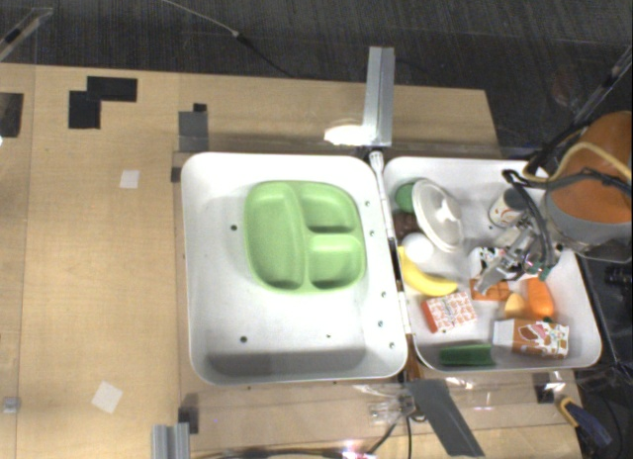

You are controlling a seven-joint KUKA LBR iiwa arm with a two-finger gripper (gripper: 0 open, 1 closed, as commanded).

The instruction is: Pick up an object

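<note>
**Inspector:** Starting from the left, the counter (89, 279) carries the left bin (213, 249), which holds a green divided tray (302, 234) and nothing to pick.

**Assistant:** And the right bin (593, 333)?

**Inspector:** Crowded. A white bowl (438, 213) lies tilted near the top, with a white egg-like item (419, 248) and a banana (425, 280) below it. Further down sit a red-patterned carton (450, 312), a green block (465, 354), an orange piece (539, 297) and a second small carton (541, 338).

**Assistant:** Where is the claw (504, 267)?

**Inspector:** Low in that bin, over the clutter just beside the orange piece. Whether it is wide, narrow or holding anything, I cannot tell; cables and parts blur together.

**Assistant:** Step in hand?

**Inspector:** Judged as the grasp attempt itself. The next move calls for a firm closure on one item, then a straight lift clear of its neighbours.
</note>
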